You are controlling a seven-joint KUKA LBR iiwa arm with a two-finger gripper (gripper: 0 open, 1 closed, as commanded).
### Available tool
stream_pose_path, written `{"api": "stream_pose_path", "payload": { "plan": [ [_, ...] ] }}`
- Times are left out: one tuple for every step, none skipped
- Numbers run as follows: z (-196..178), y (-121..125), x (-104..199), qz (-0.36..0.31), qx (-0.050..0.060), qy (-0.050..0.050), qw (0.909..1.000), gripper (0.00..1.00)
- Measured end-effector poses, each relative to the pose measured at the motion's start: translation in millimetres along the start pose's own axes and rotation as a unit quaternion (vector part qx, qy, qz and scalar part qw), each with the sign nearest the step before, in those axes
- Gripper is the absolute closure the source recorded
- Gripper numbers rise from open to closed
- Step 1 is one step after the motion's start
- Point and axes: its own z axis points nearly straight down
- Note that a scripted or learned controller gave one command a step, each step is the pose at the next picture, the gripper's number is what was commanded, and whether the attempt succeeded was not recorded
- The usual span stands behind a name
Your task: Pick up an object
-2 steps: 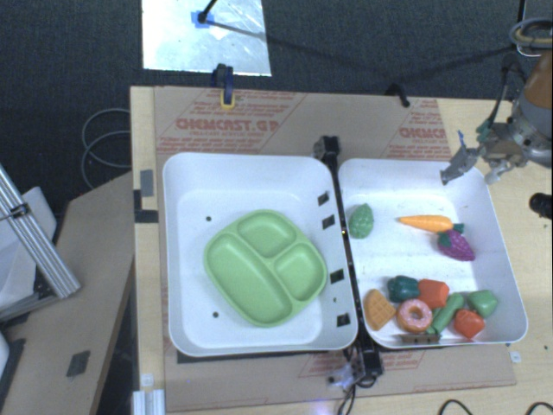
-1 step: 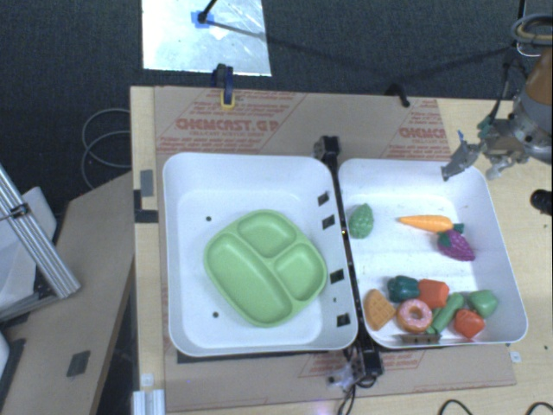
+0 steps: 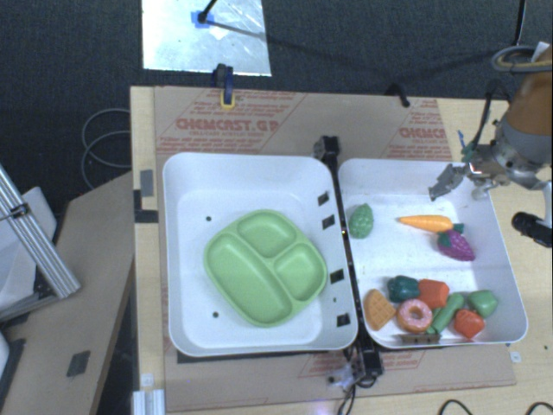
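Lying nearest, bunched in front corner of rt bin: pink donut touching orange pastry, w/ dark green veg, red-orange pepper, green cucumber, red tomato and pale green piece crowding alongside, most touching.

Resting flat in middle of left bin: green divided plate, turned at an angle, nothing lying in its compartments.

Lying further back in rt bin, apart from the bunch: purple grapes just beside orange carrot, carrot's leaf end pointing toward grapes; bumpy green veg sitting alone near the wall between bins.

Hovering over rt bin's far rt part, beyond the carrot: gripper, jaws standing spread, gripping nothing, not touching any toy.

Sitting farthest: blue clamp at far edge of board, silver sheet lying on dark floor behind.
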Motion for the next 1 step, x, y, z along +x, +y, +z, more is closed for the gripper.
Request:
{"api": "stream_pose_path", "payload": {
  "plan": [
    [61.3, 6.1, 4.7, -0.002, 0.000, 0.000, 1.0000, 0.00]
  ]
}}
